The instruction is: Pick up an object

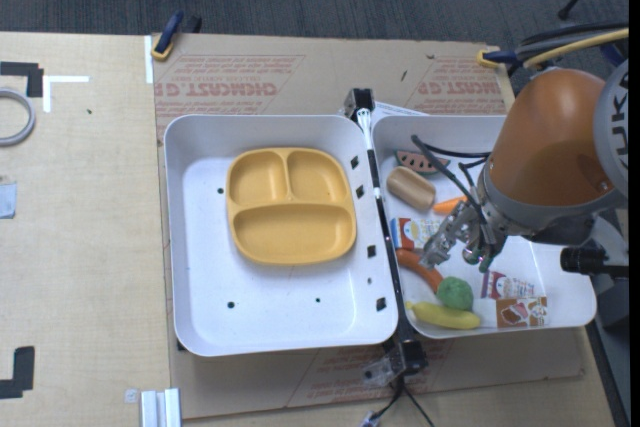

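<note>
Over the right white bin, the grey-and-orange arm's two-finger gripper, its spread impossible to tell, hovers above an orange toy carrot beside a green ball; a clean grasp probably demands centring before closing.

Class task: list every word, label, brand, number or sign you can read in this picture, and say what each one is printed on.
Red print on the cardboard sheet under the bins: upside down and blurred, not surely readable.
Red print on the cardboard behind the right bin: also too blurred.
Small printed packets in the right bin: print too small to read.
</note>
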`<state>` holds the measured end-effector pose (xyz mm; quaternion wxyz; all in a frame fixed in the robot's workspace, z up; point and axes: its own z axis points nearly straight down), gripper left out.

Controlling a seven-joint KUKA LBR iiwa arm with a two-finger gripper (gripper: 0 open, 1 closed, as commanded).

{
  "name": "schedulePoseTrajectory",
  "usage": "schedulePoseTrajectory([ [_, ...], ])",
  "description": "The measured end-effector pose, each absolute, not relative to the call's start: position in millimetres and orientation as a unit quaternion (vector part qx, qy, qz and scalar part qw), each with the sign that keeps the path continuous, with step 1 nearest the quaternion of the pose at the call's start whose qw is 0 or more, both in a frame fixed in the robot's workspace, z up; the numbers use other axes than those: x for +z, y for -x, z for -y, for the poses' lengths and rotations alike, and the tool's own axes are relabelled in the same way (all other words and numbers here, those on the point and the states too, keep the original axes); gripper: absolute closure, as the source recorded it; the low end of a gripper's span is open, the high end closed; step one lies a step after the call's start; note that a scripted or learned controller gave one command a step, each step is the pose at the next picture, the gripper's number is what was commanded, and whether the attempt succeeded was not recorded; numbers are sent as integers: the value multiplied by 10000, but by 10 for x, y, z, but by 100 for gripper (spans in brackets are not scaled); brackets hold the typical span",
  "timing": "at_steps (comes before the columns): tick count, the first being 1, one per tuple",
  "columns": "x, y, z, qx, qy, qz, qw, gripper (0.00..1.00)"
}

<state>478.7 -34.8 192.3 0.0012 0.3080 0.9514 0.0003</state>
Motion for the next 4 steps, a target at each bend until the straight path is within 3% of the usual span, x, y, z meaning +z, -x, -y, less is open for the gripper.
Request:
schedulePoseTrajectory([
  [1,2702,-4794,-86,3,-1300,-9915,27,100],
  [2,4078,-4861,296,-2,-732,-9973,34,100],
  [3,3142,-4788,-253,1,1268,-9919,18,100],
  [4,2812,-4954,-209,1,2525,-9676,12,100],
])
